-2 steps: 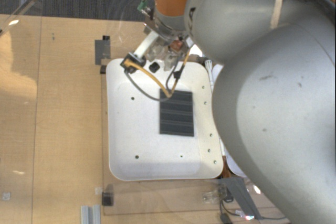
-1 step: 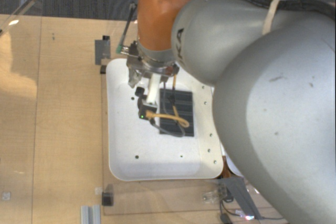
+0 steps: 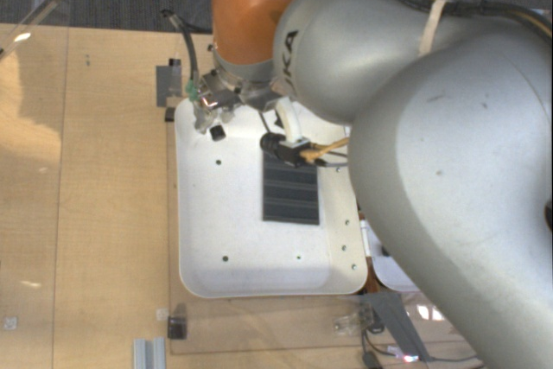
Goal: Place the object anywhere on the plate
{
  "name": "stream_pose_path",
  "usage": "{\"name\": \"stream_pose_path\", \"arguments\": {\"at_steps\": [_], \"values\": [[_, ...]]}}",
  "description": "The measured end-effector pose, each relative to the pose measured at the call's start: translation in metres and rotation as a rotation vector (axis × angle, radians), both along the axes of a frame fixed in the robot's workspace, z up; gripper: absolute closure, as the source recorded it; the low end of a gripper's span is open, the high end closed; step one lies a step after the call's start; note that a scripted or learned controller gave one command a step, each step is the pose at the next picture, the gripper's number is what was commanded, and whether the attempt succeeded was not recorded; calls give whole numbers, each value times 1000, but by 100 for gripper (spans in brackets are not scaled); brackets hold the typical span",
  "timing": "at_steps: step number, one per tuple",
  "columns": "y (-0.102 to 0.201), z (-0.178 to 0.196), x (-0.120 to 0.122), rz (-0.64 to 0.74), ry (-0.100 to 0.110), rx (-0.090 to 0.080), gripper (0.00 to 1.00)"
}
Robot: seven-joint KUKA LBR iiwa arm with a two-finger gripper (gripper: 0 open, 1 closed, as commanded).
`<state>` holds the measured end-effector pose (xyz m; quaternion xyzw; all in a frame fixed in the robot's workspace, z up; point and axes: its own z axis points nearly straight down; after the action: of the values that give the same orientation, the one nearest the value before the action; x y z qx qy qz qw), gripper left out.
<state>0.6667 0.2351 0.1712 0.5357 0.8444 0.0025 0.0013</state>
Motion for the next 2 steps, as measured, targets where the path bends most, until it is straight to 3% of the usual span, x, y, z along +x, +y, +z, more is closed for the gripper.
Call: {"name": "stream_pose_path", "arguments": {"at_steps": [1,2], "values": [[-13,-69,3,354,-5,-1,100],[-17,-7,-14,902,-8,-5,100]]}}
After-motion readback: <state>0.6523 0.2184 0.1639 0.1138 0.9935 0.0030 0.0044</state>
